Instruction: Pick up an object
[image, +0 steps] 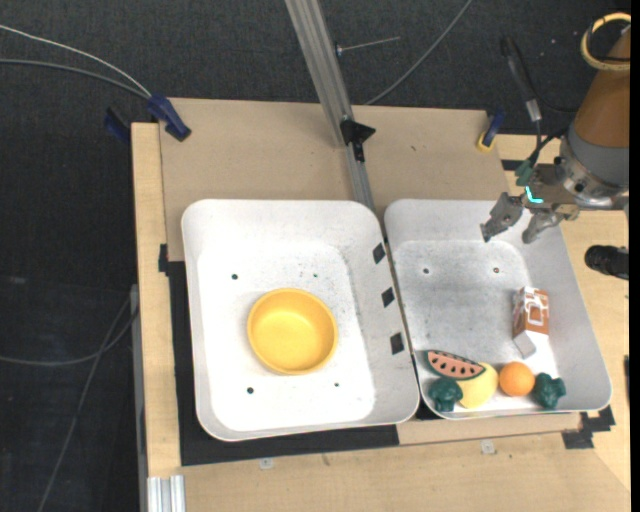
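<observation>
— Where's the end effector (517, 222) sitting right now?

— Up over the back edge of the right bin (455, 275), on the arm's side. Its 2 fingers (494, 226) are spread apart with nothing between them.

— So what could it go for?

— Everything graspable is bunched along that bin's front edge, well away from it. There's a watermelon slice (456, 363), a yellow lemon-like piece (481, 387) just under it, a green broccoli-looking piece (445, 394) at the corner, an orange (516, 380), another dark green piece (548, 390), and a small brown and white carton (531, 311) a bit further back, standing alone.

— And the left bin (290, 320)?

— Just 1 yellow bowl (291, 329) in the middle of it.

— Which would you pick?

— The carton, I'd guess. They all look like toy food, so light and fairly stiff, probably smooth plastic. The orange is round and could roll or squirt out of a pinch. The carton has flat sides, space around it, and I'd close on its 2 long faces. It might tip, being light, so a centred approach matters.

— The crowded ones?

— Riskier; fingers would likely nudge neighbours against the bin wall.
</observation>
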